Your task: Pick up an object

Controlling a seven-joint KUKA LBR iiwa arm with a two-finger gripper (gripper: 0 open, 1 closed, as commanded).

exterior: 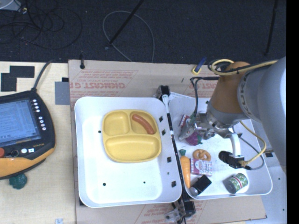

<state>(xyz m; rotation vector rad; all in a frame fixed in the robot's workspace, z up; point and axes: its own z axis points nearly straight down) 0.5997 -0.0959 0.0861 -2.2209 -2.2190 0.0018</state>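
Pretzel [202, 154] just below gripper [196, 133]

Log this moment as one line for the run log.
arm: over right white bin | gripper: low above purple object | hold: cannot tell | left bin: yellow divided plastic plate, red sausage
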